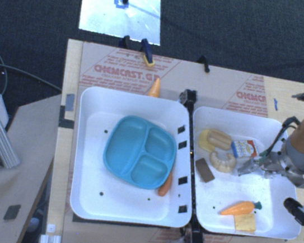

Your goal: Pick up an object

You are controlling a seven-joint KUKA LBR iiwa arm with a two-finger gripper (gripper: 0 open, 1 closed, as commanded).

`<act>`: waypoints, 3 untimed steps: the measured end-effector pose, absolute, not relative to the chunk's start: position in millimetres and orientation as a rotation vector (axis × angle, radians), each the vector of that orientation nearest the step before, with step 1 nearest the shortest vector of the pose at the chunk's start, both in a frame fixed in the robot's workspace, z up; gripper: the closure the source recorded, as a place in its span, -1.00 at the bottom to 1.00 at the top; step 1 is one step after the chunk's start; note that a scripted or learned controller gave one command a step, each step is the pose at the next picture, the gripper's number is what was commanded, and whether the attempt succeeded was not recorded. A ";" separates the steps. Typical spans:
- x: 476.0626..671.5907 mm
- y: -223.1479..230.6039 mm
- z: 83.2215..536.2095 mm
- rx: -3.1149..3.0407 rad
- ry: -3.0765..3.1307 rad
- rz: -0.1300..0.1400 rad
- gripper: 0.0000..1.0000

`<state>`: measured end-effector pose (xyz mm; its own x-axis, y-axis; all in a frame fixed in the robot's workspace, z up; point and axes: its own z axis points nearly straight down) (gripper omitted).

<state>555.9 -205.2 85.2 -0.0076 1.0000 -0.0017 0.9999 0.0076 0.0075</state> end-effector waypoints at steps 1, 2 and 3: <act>486.5 -207.3 83.8 2.226 2.221 -0.003 -1.00; 558.8 -205.4 85.4 2.207 2.225 0.006 -1.00; 483.5 -207.4 83.8 2.227 2.221 -0.004 -1.00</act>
